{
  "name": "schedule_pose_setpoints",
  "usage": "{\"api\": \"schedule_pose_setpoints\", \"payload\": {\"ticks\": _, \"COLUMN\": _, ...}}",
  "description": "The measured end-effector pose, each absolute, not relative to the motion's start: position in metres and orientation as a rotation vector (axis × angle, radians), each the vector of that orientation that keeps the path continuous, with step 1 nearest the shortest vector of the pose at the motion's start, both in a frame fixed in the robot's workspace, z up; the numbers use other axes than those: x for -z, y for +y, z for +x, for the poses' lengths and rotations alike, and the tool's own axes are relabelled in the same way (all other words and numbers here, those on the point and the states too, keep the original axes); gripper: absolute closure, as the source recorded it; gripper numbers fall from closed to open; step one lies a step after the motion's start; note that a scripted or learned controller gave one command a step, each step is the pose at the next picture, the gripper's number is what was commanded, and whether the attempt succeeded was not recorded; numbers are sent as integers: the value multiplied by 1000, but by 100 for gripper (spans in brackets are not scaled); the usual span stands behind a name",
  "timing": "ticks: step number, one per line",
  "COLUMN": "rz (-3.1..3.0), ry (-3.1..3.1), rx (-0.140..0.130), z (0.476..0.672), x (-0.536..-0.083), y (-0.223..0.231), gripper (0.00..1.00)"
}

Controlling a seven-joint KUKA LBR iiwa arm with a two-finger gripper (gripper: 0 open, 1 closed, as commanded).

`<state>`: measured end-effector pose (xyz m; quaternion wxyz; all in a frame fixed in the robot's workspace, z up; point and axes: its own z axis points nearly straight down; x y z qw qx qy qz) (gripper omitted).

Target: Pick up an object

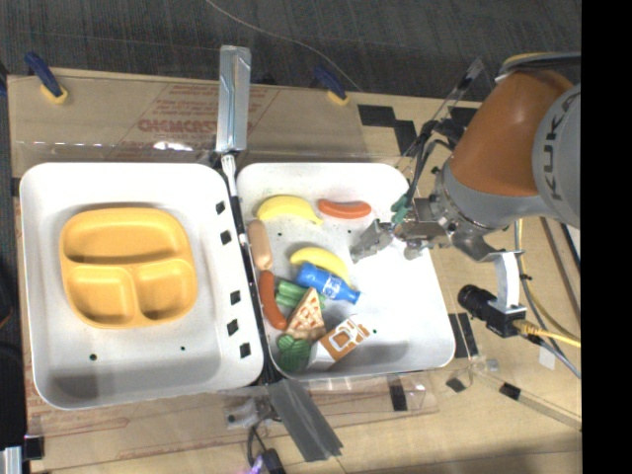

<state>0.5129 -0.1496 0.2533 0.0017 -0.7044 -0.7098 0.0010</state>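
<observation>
Only readable print: red lettering on the brown cardboard sheet (188,107) at the far side, behind the left bin (39,294). Largest line looks like "CHICKEN" or similar, too blurred to be sure; smaller red lines above it can't be made out. Blue bottle (328,284) in the right bin (425,314) has a label, too small to read. Patterned card (345,338) near it: no legible txt.
</observation>
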Motion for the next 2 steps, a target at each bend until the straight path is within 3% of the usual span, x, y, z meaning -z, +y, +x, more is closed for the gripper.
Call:
{"api": "schedule_pose_setpoints", "payload": {"ticks": 1, "rz": -2225, "ry": -2221, "rx": 3, "z": 516, "x": -102, "y": -140, "gripper": 0}}
{"api": "schedule_pose_setpoints", "payload": {"ticks": 2, "rz": -2219, "ry": -2227, "rx": 5, "z": 517, "x": -112, "y": -139, "gripper": 100}}
